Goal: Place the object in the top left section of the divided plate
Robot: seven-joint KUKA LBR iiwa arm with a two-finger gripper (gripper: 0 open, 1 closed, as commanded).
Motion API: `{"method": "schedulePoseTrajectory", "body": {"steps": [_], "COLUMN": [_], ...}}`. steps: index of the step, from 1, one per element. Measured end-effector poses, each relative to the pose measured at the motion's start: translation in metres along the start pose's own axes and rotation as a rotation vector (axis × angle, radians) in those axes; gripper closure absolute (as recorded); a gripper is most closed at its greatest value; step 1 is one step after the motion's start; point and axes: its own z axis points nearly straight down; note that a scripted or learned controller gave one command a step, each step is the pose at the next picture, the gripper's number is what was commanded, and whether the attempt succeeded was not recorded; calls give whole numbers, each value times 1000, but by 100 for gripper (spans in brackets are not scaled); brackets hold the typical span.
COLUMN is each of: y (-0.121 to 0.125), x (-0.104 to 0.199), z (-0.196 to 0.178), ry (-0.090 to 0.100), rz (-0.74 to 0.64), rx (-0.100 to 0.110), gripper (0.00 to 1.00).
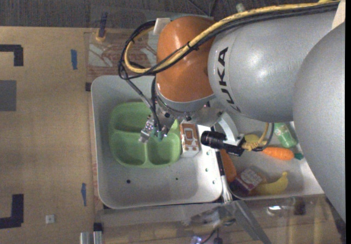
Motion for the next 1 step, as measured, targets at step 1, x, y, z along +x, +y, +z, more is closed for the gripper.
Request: {"method": "schedulePoseTrajectory", "body": {"steps": [1], "y": [-44], "x": [27], "z": [88], "ry": [2], "rz": [312], "rx": [1], "gripper": [100]}}
